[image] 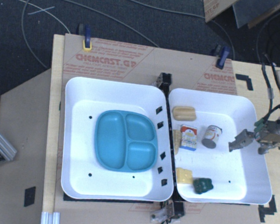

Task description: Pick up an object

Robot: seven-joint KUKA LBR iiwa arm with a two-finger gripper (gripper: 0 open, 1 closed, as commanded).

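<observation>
The gripper (pixel 243 142) hangs over the right bin's (pixel 241 103) right edge, whether its fingers are parted I cannot tell, with the small can (pixel 211 136) nearest, apparently the intended pick.

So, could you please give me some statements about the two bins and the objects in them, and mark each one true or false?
1. The blue divided tray lies in the left bin. True.
2. The small can is in the left bin. False: it is in the right bin.
3. The dark green object lies near the right bin's front edge. True.
4. The gripper holds the can. False: it sits to the can's right, apart from it.
</observation>
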